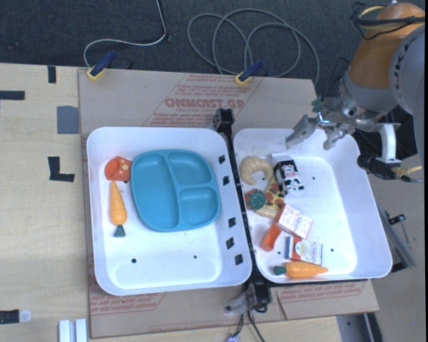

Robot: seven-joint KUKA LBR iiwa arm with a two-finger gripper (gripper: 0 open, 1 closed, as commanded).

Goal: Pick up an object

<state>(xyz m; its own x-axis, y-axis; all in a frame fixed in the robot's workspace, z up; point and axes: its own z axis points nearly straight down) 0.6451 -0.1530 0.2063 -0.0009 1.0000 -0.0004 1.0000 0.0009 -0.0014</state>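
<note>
You see the end effector (318,132) above the far edge of the right bin (364,212), at about one o'clock from the middle of the view. Its two fingers are spread apart and nothing is between them; it is released. The fingers point toward seven o'clock, down to the bin. The grey arm with the orange band (385,20) comes in from two o'clock and bends down at the wrist.

In the right bin, near the end effector, lie a croissant (256,167) and a small black and white carton (288,174). Below them you find a small round toy (256,199), a white and red box (295,221) and a red stick-like piece (271,237). A carrot (304,268) lies near the front wall, with its long axis from nine to three o'clock.

The left bin (164,269) holds a blue divided plate (175,189), a second carrot (117,204) with its long axis from twelve to six o'clock, and a red tomato-like toy (117,167). Both bins stand on cardboard (192,102) on the table (28,212).
</note>
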